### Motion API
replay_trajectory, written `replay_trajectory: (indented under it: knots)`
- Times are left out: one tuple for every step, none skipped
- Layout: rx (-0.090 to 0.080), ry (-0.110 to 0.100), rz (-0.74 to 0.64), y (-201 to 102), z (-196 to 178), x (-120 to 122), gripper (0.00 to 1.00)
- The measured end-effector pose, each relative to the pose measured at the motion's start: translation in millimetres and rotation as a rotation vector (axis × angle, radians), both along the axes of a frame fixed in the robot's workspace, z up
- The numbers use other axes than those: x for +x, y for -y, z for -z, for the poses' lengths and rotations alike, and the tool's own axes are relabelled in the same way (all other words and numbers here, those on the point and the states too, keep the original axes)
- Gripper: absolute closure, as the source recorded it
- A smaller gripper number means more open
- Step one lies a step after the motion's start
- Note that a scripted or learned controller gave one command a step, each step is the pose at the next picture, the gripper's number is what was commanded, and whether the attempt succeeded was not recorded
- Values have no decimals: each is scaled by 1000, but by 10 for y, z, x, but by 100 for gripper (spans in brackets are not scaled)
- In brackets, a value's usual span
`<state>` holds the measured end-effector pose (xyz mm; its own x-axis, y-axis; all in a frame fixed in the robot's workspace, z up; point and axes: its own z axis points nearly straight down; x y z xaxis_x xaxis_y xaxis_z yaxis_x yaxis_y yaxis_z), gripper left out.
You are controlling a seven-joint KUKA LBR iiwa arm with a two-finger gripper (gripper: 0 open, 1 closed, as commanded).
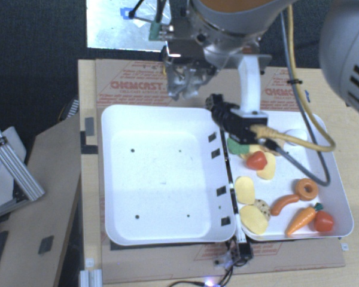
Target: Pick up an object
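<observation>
Your gripper (188, 82) sits above the far edge of the left bin (161, 178), over the cardboard sheet (131, 79) with red print. It's a shiny metallic cluster, blurred; you can't tell from this view how it's set, and nothing is visibly in it.

The pickable stuff is all in the right bin (341, 220), well apart from the gripper:
- red tomato-like piece (256, 159), round and glossy, touching a green piece (236, 145) behind it
- pale yellow lumps: one (267, 168) just beside the tomato, one (245, 189) near the divider, one (254, 219) at the near edge, all smooth and rounded
- speckled round item (262, 207) between the two lower yellow lumps
- orange-brown ring (306, 189), donut shape
- sausage-like curved piece (282, 204), reddish-orange, just below the ring
- carrot (302, 219), tapered, orange with a green top, touching a small red ball (324, 221)

All look like moulded plastic toy food.

Both bins are shallow white plastic with rounded corners, joined by black clips (222, 190) along the shared edge. A yellow cable (299, 112) and a grey one (314, 175) loop over the right bin from a black fitting (236, 124).
</observation>
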<state>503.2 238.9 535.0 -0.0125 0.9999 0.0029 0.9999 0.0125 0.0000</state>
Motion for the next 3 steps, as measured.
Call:
replay_trajectory:
  knots:
    - [-4, 3, 23, 1274, -12, -168, 100]
    - [0, 1, -1, 277, 5, -178, 100]
    - [-4, 3, 19, 1105, -5, -163, 100]
